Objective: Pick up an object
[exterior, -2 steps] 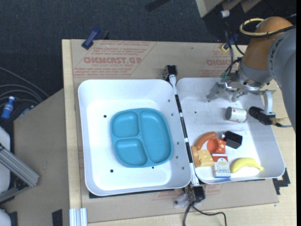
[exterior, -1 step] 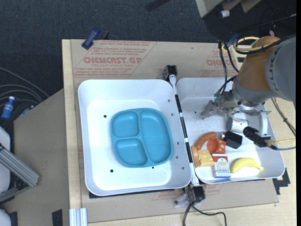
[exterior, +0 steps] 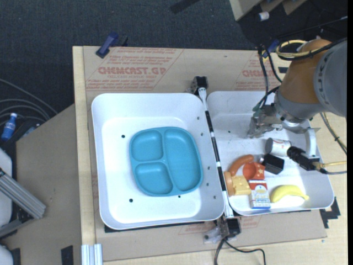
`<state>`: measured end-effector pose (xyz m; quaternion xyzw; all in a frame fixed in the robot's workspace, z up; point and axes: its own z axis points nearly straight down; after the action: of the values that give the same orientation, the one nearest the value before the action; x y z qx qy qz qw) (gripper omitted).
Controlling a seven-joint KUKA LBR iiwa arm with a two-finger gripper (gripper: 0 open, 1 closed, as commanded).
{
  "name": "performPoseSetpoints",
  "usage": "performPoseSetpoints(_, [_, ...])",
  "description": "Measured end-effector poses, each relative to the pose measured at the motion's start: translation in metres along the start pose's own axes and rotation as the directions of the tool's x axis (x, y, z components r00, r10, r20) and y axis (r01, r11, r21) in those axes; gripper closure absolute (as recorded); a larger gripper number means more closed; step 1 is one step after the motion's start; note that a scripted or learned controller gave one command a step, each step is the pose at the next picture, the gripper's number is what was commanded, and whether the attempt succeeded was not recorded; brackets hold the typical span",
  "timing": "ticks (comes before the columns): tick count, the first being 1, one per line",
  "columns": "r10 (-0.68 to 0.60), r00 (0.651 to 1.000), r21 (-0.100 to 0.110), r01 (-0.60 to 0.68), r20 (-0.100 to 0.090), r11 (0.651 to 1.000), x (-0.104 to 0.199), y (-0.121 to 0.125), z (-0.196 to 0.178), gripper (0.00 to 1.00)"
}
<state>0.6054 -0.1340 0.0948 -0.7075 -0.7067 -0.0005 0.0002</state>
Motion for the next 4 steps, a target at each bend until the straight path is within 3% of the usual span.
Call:
performPoseSetpoints(1, [0.0, 1.0, 0.0, 0.0, 0.0, 1.0, 0.0, 0.0, 0.0, 0.0])
performPoseSetpoints(2, [-0.002, 1.0, 0.0, 0.002, 0.001, 1.0, 0.002, 0.061, 0.01, 0.0])
performPoseSetpoints(3, [0.0, 1.0, 0.003, 0.0, 0.001, 1.0, 0.008, 0.001, 0.01, 0.0])
performPoseSetpoints(4, [0.0, 1.0, 0.0, 0.0, 0.0, 1.0, 0.008, 0.001, 0.0, 1.0])
